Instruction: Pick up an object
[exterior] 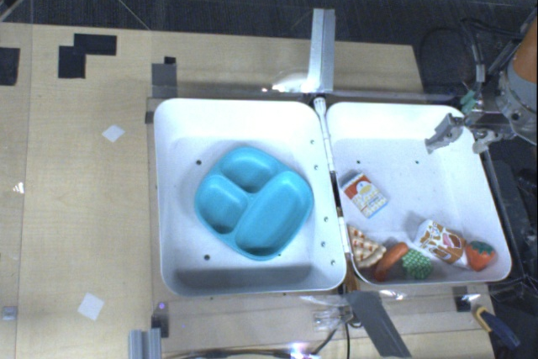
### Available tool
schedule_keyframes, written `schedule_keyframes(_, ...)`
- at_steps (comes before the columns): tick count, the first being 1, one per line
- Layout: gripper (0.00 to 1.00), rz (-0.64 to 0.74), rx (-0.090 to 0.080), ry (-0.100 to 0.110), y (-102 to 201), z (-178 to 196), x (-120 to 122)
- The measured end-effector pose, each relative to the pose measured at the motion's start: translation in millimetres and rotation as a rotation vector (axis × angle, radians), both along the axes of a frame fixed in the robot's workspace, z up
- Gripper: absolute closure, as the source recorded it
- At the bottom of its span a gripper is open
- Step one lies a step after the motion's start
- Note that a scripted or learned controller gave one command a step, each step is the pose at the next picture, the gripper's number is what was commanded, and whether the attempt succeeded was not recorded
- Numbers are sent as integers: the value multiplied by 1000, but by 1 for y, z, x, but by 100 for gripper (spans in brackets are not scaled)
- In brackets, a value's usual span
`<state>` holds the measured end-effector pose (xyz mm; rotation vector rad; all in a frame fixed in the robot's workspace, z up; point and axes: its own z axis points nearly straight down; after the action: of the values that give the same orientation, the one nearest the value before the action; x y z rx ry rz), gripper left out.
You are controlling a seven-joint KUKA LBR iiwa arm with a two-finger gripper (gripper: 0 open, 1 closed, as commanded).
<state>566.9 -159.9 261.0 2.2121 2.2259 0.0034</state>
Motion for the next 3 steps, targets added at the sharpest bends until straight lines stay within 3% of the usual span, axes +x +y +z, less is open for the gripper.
schedule_keyframes(1,0,392,-1,-1,47,-20,-29)
schedule_keyframes(2,0,522,-1,-1,107,-76,-32)
schedule_keyframes(3,0,576,-1,0,103,-76,-59)
